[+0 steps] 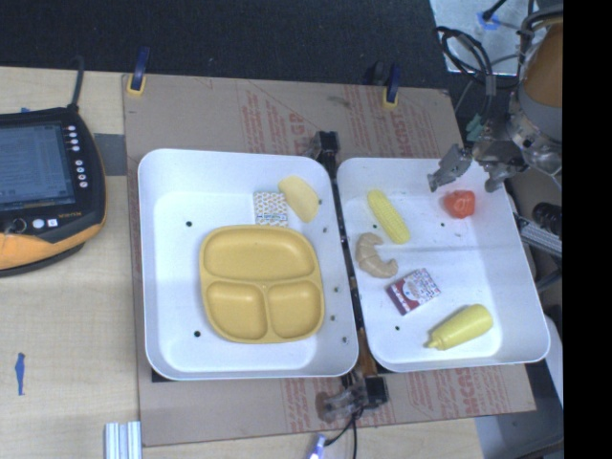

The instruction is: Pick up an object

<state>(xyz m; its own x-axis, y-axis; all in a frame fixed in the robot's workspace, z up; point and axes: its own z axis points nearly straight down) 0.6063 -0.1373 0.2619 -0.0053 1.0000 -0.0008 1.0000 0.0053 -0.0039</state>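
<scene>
Well to the left of the claw you have a pale wooden bench (57,333) under a brown cardboard sheet (249,113) (held by two clips at its far edge). Behind it lies dark carpet (239,17); a tablet controller (43,185) sits far left.

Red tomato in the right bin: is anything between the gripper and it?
Nothing visible. The gripper hangs open at the right bin's far right corner, with the red tomato just below its fingers. The corn cob lies well off to the left.
</scene>
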